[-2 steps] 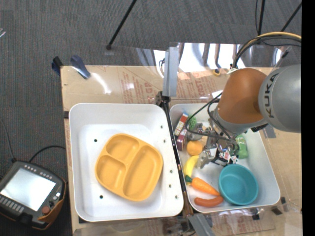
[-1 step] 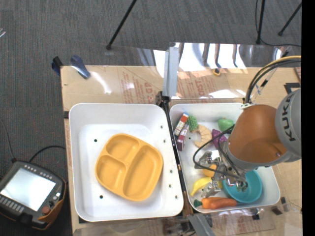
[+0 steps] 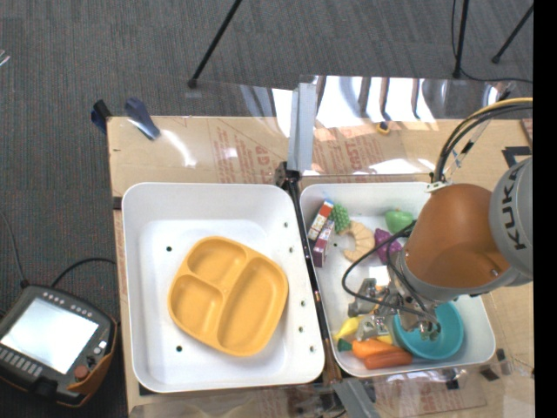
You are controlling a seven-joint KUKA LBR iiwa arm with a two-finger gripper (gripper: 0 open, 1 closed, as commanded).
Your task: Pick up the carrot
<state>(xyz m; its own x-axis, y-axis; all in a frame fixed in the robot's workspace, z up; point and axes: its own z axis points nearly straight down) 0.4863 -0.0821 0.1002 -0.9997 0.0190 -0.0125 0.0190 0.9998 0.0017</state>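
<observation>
Carrot point(image 3: 383, 353), orange and long, lies at the front of the right white bin point(image 3: 484, 353), beside a teal bowl point(image 3: 448, 338) and a yellow banana point(image 3: 347, 328). The gripper point(image 3: 387, 313) hangs just above it (open or closed, I can't tell). A yellow three-part plate point(image 3: 228, 296) sits in the left white bin point(image 3: 144, 207).

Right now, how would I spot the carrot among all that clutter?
Look in the right-hand bin, at its near edge, below the gripper. The carrot lies left of the teal bowl; it is the one orange stick there, beside a yellow piece.
</observation>
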